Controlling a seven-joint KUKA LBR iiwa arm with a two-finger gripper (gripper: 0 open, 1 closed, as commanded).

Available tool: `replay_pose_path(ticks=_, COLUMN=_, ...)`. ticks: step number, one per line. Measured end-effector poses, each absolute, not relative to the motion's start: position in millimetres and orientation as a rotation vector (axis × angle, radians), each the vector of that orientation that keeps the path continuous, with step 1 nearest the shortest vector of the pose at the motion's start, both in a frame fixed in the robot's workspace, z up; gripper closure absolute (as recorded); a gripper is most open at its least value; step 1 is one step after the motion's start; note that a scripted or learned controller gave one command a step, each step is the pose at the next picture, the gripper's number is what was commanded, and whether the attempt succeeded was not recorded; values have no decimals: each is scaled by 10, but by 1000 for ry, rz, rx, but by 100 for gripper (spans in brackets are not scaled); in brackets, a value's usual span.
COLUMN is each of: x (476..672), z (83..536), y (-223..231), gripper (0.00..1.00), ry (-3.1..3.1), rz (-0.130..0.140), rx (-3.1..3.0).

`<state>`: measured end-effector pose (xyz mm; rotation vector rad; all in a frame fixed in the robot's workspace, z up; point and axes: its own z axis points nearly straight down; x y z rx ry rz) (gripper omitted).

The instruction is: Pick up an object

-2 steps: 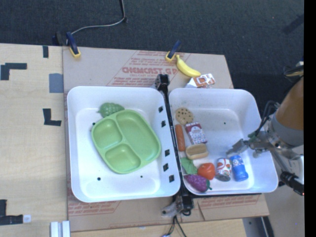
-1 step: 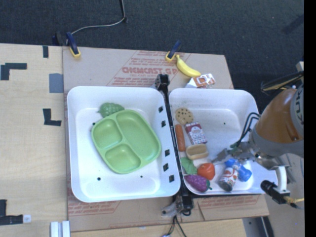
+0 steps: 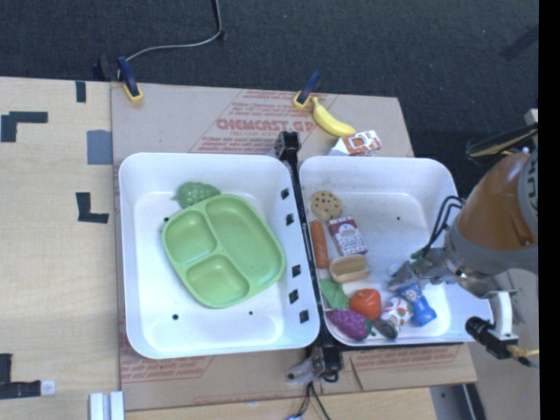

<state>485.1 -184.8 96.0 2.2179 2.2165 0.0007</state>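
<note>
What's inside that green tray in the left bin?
The green tray has three compartments, and all three look bare. A darker green leafy toy peeks out from behind its upper left edge; part of it may be hidden under the tray. What lies beneath the tray cannot be seen.

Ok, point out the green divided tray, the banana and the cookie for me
green divided tray [image 3: 224, 250]: camera view, on the ridge where its three compartments meet.
banana [image 3: 330, 122]: camera view, middle of its yellow body, on the cardboard behind the bins.
cookie [image 3: 325, 204]: camera view, centre of its speckled face.
</note>
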Motion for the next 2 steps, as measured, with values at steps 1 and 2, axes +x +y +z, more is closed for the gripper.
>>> replay_pose_path(ticks=1, x=5638, z=870, y=-1391, gripper=100, ry=2220, rz=7, rx=2215)
replay_pose_path(ticks=2, x=5475, z=1844, y=-605, gripper=100, ry=2224, rz=1, rx=2219)
